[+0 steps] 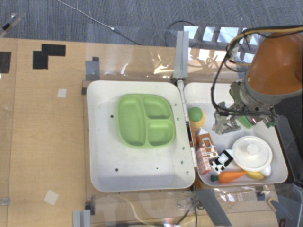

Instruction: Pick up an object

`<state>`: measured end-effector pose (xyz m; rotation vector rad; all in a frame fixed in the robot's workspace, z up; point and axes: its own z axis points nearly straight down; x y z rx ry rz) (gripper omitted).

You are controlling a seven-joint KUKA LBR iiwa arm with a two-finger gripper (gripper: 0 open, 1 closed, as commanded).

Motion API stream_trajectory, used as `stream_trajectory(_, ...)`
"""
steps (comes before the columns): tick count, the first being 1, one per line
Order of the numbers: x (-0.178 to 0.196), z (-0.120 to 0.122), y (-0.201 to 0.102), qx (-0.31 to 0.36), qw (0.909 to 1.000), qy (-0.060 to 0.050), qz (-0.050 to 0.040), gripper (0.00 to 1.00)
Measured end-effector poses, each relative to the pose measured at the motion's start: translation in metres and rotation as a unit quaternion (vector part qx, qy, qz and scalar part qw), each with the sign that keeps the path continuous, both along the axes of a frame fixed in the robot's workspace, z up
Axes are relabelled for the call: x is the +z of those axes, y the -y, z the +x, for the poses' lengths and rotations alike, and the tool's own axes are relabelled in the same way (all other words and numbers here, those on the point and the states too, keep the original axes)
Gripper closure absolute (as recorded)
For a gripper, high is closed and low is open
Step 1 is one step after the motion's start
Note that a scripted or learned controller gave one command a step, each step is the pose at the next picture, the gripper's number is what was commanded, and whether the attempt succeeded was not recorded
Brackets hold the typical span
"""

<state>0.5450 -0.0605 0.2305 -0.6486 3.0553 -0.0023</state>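
Camera view looks down on my target, the white lidded bowl [253,153], which sits in the right bin [283,170] toward its near right corner. I use that bowl as my landmark. Just in front of it, touching its near edge, lie a yellow banana [256,175] and an orange carrot [231,176]. To its left stands a black-and-white checkered block [221,161], and further left a brown-and-white carton [204,151] lies along the bin wall. Behind the bowl and to the left sits a green-and-yellow fruit [195,116]. A small green piece [245,122] shows just behind the bowl, close under me.

My gripper [227,125] hangs just behind and to the left of the bowl, over bare bin floor. My fingers appear slightly parted with nothing between them, though the metal is cluttered at this angle and I hold that loosely.

I judge the step in hand is the approach: nothing is picked yet. To do it well I should choose one thing with room on both sides. The bowl looks wide and smooth, a poor fit for me unless I take its lid knob. The checkered block seems the kinder choice, but I must come straight down so I do not nudge the carton or carrot.

Well to the left of the bowl, the left bin [104,174] holds a green divided plate [144,120].
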Motion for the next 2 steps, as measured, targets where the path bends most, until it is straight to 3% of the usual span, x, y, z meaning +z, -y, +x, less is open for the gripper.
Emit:
stream_trajectory(1,-0.003,-0.002,0.004,-0.004,1.0,-0.003,-0.0008,0.0)
stream_trajectory(2,-0.098,-0.018,0.016,0.011,0.9999,0.013,-0.0025,0.0)
